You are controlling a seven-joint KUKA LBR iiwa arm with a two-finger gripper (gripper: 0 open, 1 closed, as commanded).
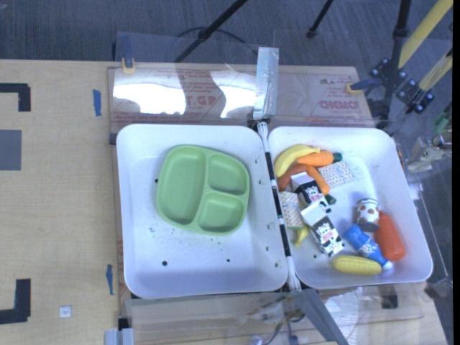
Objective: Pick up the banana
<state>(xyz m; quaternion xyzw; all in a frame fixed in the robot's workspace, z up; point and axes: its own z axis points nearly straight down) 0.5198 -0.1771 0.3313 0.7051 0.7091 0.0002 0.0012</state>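
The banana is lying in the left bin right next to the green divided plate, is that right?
Not quite. The camera view shows the banana in the right bin, near its top left corner beside a carrot. The green divided plate sits alone in the left bin.

One high camera slants down over both bins point(129, 214).

A pale grey, metallic-looking part point(430, 152) is seen at the right edge. It is possibly a piece of the arm, but is too blurred for markings to be made out.
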